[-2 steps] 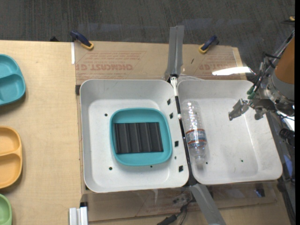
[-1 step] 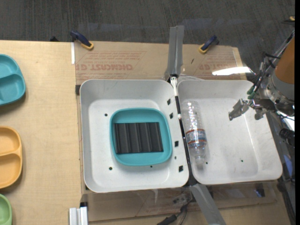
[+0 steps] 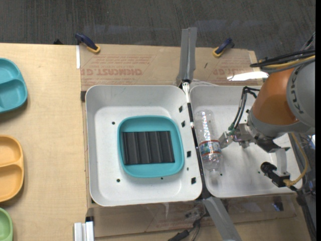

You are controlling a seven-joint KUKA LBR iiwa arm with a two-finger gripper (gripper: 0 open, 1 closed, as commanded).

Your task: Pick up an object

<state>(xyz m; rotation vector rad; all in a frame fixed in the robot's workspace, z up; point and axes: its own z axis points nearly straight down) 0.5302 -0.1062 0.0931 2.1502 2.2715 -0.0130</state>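
- Presently, risk: the clear plastic water bottle [image 3: 208,140], lying along the left wall of the right bin [image 3: 241,185], may be rolled aside or squeezed out, being round and slick.
- Arm pose: wrist lowered over the right bin, gripper [image 3: 226,137] just beside the bottle.
- Jaws: state cannot be told.
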